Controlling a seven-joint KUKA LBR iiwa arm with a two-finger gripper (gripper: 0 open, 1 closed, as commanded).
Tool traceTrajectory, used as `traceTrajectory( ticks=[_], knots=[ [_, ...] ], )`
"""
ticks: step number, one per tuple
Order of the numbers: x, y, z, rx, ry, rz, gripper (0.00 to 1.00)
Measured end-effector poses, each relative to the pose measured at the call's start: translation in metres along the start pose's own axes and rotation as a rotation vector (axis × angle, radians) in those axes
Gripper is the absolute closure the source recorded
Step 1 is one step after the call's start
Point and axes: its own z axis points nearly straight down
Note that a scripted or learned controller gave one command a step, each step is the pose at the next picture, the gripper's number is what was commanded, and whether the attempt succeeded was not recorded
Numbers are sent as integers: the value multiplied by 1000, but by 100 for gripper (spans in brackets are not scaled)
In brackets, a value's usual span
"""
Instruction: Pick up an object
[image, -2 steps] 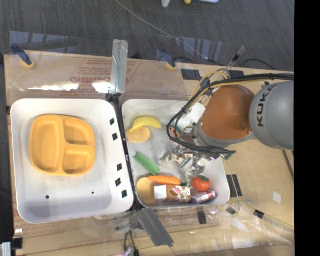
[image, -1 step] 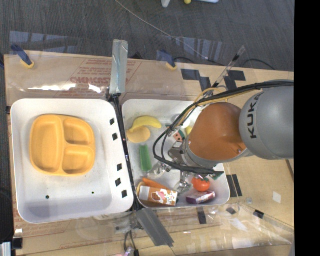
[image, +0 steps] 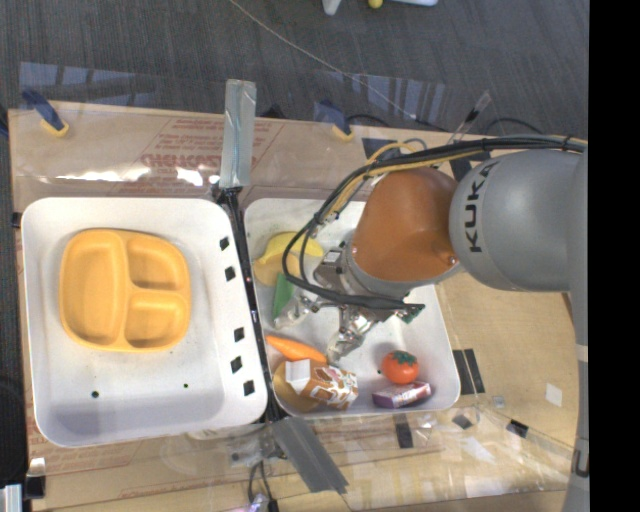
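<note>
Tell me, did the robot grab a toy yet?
Not yet. The claw hangs low in the right bin, just above the carrot, and I see nothing held in it. The tomato and the other toys lie in that bin too. Grabbing and lifting one is left.

Glossy yellow plastic divided plate

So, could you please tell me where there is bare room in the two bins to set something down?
The left bin has bare floor along its near side, below the yellow divided plate. The right bin is crowded: banana, carrot, tomato, a purple item, and a wrapped item, with the tool over its middle.
</note>
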Motion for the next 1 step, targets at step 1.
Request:
traceTrajectory(
  ticks=[1],
  knots=[
    [-21, -7, 0, 2, 0, 67, 0]
  ],
)
